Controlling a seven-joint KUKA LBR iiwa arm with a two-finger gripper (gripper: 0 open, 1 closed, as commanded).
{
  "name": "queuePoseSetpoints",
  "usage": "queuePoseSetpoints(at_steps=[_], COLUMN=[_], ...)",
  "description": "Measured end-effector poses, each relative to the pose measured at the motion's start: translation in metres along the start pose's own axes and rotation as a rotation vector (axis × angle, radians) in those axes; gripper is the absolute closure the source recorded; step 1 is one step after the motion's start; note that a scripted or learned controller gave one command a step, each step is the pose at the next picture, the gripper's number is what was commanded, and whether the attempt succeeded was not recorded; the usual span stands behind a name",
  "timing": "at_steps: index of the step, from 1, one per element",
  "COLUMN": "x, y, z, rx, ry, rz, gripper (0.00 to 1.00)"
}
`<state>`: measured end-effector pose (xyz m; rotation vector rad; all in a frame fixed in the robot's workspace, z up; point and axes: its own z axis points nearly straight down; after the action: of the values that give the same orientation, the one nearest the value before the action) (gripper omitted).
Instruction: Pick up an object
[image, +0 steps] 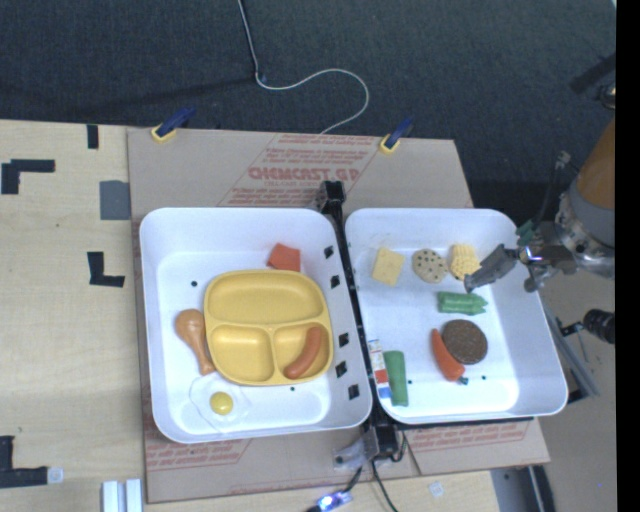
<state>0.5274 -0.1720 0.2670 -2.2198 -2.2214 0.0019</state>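
A pale wooden bench (60, 330) under a dark blue-grey carpet backdrop is carrying a brown cardboard sheet (300, 170), on which two shallow white plastic bins are sitting side by side, touching along a black clipped seam. The left white bin (160, 240) is holding a yellow compartmented plastic tray (265, 325) with a reddish-orange toy sausage (307, 353) lying in its lower right compartment; an orange block (284, 257) is lying just above the tray, a tan toy drumstick (192, 335) beside its left edge, and a small yellow round piece (221, 404) below it. The right white bin (530, 370) is holding a pale yellow cheese wedge (387, 266), a speckled cookie (429, 264), a yellow corn piece (463, 260), a green bean pod (461, 302), a brown round patty (464, 341) touching a red-orange toy carrot (447, 357), and a green stick (396, 377) near the seam. The grey two-finger gripper (480, 277) is hovering over the right bin, just above the green pod and beside the corn; its fingers are appearing dark and close together, with nothing visibly between them, though their exact gap cannot be made out.
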Motion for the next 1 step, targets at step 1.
queuePoseSetpoints(at_steps=[1], x=[0.0079], y=[0.0061], z=[0.0496], rx=[0.004], ry=[0.001], rz=[-0.001], gripper=[0.0])
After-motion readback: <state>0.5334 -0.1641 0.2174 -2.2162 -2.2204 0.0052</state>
